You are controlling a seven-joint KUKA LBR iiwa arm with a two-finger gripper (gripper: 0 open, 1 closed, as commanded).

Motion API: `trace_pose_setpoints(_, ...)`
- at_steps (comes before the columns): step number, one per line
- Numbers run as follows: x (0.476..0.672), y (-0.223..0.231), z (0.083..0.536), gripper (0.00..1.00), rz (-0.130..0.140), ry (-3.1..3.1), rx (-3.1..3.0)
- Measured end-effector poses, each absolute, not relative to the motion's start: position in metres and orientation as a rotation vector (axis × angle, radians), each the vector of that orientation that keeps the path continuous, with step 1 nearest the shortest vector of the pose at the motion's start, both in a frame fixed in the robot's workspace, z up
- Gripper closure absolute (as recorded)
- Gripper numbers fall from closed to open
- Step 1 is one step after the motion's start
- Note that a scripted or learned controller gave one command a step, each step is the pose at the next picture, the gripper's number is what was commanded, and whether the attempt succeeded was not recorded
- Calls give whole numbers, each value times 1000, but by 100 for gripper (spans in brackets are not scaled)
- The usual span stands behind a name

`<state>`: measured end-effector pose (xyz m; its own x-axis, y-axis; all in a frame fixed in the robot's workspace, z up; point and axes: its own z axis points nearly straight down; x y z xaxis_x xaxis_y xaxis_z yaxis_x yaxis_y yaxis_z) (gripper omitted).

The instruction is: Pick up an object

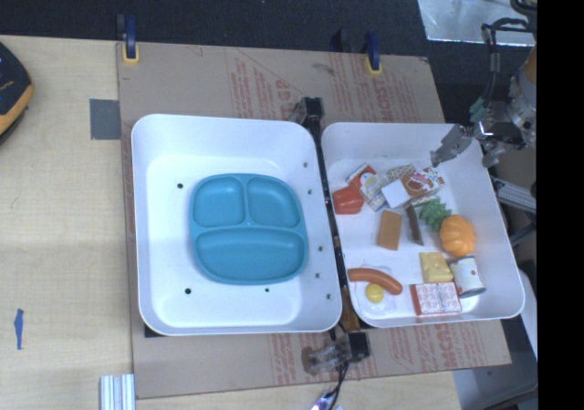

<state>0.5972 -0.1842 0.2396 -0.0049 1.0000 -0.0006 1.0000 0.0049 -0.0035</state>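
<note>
**Mia:** If you start at the left, you see the table (64, 216) and then the left bin (155, 299); a blue plate (248, 226) with three parts lies in the middle of it.

**Ben:** Next comes the right bin (497, 308); it is full of toy food, all close together.

**Mia:** I see a red pepper (348, 202) near the left wall; a hot dog (375, 279) and a fried egg (375, 293) lie near the front; a brown slab (390, 229) is in the middle.

**Ben:** More to the right is an orange (457, 235), a yellow cheese block (435, 267), a red box (435, 299) and a small can (468, 276).

**Mia:** Where is the pincer (445, 147)?

**Ben:** It is up by the back right of that bin, just beside the little packets (412, 184); nothing is between its tips; I cannot tell if it is wide or narrow, it is too small and blurry.

**Mia:** So is the job done?

**Ben:** No, I think it has hardly begun; every toy lies in the bin; the pincer must go down, close on one and lift it.
</note>
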Motion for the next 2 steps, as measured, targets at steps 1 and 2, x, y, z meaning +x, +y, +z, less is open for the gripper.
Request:
trace_pose_setpoints(1, 628, -178, 96, 0, 1, -2235, -2212)
trace_pose_setpoints(2, 626, -179, 109, 100, 5, -2233, -2209)
